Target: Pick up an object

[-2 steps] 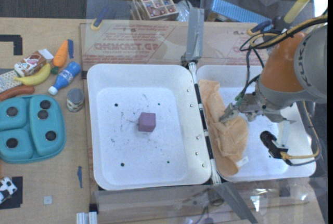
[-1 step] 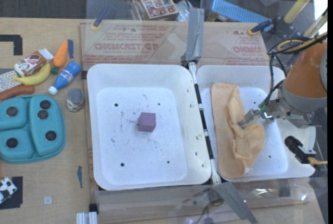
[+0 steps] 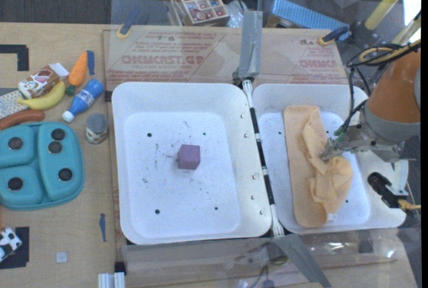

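Note:
A crumpled tan cloth (image 3: pixel 314 163) lies along the left side of the right bin (image 3: pixel 354 96). My gripper (image 3: pixel 329 153) reaches in from the right and sits low on the cloth's right edge, its tips pressed into the folds. A small purple cube (image 3: pixel 188 157) rests near the middle of the left bin (image 3: pixel 134 106), well away from the gripper.
On the bench to the left of the bins lie a teal tray (image 3: pixel 37 163), a small can (image 3: pixel 97 127), a blue-and-white bottle (image 3: pixel 83 99), a banana (image 3: pixel 41 100) and a carrot (image 3: pixel 79 69). Cardboard and boxes stand behind the bins.

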Robot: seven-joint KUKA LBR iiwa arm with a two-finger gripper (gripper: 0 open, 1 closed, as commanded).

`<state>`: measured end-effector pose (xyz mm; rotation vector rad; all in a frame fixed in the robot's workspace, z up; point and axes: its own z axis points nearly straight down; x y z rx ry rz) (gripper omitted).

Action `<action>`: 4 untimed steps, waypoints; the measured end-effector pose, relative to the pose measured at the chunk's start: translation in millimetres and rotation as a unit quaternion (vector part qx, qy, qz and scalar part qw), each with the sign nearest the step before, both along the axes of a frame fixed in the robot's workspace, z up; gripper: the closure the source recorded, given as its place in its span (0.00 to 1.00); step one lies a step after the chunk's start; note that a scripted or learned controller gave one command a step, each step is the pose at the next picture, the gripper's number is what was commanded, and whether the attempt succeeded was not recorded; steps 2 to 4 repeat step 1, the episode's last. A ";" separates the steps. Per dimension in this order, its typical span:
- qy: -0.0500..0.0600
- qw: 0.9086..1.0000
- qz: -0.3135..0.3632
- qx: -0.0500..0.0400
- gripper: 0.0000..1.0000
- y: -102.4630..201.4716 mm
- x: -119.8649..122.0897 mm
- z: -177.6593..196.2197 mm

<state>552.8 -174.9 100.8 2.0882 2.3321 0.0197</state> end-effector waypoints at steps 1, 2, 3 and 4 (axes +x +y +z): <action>0.009 0.997 0.074 -0.002 1.00 51.6 3.9 106.7; 0.009 0.997 0.074 -0.002 1.00 51.6 3.9 106.7; 0.009 0.997 0.074 -0.002 1.00 51.6 3.9 106.7; 0.009 0.997 0.074 -0.002 1.00 51.6 3.9 106.7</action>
